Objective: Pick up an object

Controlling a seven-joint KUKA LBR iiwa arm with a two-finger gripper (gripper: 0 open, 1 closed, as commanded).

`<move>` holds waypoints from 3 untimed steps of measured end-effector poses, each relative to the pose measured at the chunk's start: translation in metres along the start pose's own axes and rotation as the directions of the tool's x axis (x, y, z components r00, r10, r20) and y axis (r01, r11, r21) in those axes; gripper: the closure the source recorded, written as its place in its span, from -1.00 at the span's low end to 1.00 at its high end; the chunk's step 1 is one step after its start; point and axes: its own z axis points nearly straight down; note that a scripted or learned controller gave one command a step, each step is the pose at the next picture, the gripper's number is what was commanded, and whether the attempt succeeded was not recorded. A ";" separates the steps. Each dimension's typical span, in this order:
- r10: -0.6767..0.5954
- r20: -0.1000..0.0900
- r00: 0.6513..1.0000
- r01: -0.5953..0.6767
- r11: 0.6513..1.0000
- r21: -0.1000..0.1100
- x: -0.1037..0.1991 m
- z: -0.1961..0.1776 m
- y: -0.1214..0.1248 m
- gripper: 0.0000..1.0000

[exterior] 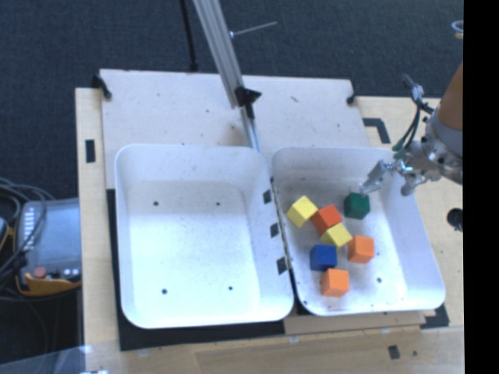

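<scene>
Several small cubes lie in the right bin (421, 275): a green cube (357, 205), a yellow cube (302, 211), a red-orange cube (327, 218), a second yellow cube (338, 234), an orange cube (360, 248), a blue cube (323, 256) and another orange cube (335, 281). My gripper (390, 181) hangs over the bin's upper right part, open, with nothing between its fingers. Its left finger (373, 180) ends just above and right of the green cube, apart from it.
The left bin (195, 232) sits beside the right one, sharing a middle wall. A slanted aluminium post (221, 45) rises from behind the bins. A grey device (51, 240) and cables sit off the bench's left edge.
</scene>
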 end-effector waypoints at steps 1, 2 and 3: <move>-0.001 0.001 1.000 0.001 1.000 -0.005 0.000 -0.003 0.001 -1.00; -0.002 0.001 1.000 0.002 1.000 0.000 0.008 0.052 0.004 -1.00; 0.002 0.001 1.000 -0.002 1.000 0.001 0.017 0.105 -0.001 -1.00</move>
